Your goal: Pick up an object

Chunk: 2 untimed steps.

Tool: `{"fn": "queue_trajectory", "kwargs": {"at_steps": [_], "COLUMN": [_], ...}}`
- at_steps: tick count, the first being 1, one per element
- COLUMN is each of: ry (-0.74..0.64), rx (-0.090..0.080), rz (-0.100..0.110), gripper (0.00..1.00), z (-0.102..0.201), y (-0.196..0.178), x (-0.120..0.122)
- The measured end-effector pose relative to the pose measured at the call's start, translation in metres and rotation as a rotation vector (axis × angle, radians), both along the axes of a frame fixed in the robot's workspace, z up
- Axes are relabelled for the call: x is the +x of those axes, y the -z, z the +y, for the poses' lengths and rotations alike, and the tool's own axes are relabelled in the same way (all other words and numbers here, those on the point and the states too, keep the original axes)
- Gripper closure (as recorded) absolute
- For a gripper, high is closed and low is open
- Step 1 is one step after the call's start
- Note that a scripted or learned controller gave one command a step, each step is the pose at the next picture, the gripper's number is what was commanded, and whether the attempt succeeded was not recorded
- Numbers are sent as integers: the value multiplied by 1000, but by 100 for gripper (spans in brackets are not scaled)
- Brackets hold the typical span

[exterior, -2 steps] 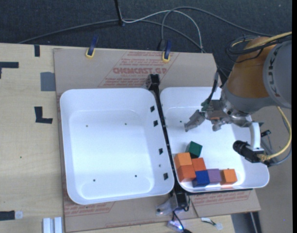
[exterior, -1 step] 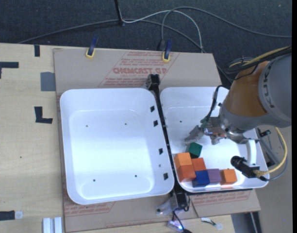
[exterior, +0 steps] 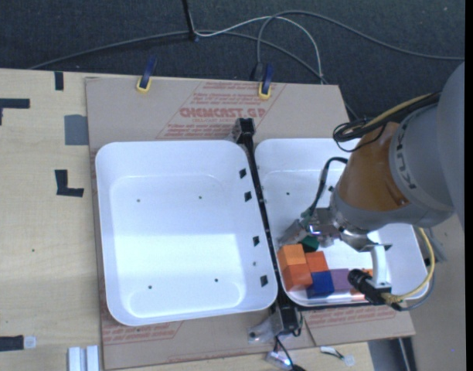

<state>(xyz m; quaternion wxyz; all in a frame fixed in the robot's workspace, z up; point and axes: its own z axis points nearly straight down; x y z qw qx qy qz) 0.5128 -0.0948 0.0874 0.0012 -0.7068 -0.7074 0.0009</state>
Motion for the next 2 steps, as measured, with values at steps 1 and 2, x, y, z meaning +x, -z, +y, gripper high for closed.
{"fn": "queue_trajectory", "kwargs": {"at_steps": [1, 2], "ry": [0, -9], "rx": [0, 3], "rz": [-4, -10], "gripper": [100, 100], "z": [-1, 100], "y": [-12, -105], "x": [1, -4]}}
